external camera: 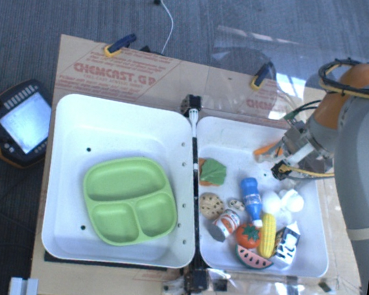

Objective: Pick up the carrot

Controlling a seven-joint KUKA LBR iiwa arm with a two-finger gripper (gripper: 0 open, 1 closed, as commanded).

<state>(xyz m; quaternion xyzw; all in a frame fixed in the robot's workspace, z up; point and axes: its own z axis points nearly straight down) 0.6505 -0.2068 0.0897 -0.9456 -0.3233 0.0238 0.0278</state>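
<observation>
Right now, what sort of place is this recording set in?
Probably a robotics lab bench, not a kitchen: two white bins clamped to a board, toy food such as a corn cob and watermelon slice, and a teach pendant on grey carpet.

Gripper (279, 153) at carrot (266, 150), right bin (242, 135); grasp unclear.

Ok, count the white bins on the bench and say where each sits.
2. The left bin holds a green divided tray; the right bin, touching it, holds the toy foods. None looks hidden.
</observation>
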